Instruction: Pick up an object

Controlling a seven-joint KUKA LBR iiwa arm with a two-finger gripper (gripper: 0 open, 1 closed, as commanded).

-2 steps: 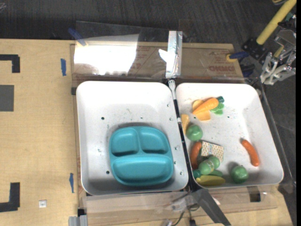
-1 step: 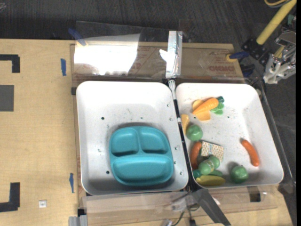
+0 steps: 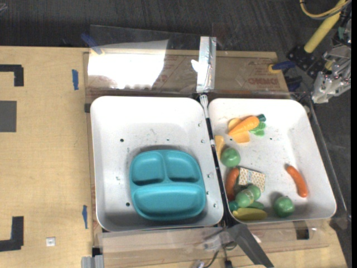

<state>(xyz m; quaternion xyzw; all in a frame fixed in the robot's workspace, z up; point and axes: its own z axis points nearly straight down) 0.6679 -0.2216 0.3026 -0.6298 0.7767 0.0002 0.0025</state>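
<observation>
**Toy food waiting in the right bin, arm parked far off**

Nearest to me, along the front wall of the right bin (image 3: 321, 166), I see a tight cluster: a yellow banana-like piece (image 3: 250, 213) lying against the rim, a green round piece (image 3: 246, 196) touching it from above, and a second green ball (image 3: 283, 205) just beside them. Behind these lie a patterned flat square (image 3: 251, 178) and a red-orange piece (image 3: 232, 182) pressed to the divider. The left bin (image 3: 106, 149) holds a teal divided tray (image 3: 166, 184) toward its front.

Further back, an orange sausage-shaped piece (image 3: 297, 181) lies alone by the right wall, well apart from everything. A green ball (image 3: 230, 157) sits by the divider, and beyond it a toy carrot (image 3: 244, 124) with a green top rests over another orange piece.

Farthest away, outside the bin's rear right corner, is the gripper (image 3: 330, 82); it is too small and cluttered there for me to say whether it is released or clenched, and I see nothing in it.

No pick is underway yet, as I judge it. I would go for the lone sausage piece: free space on both sides lets the fingers straddle it across its narrow width. The front cluster looks risky, since a descent there would likely nudge neighbours, and round balls may squirt out.
</observation>
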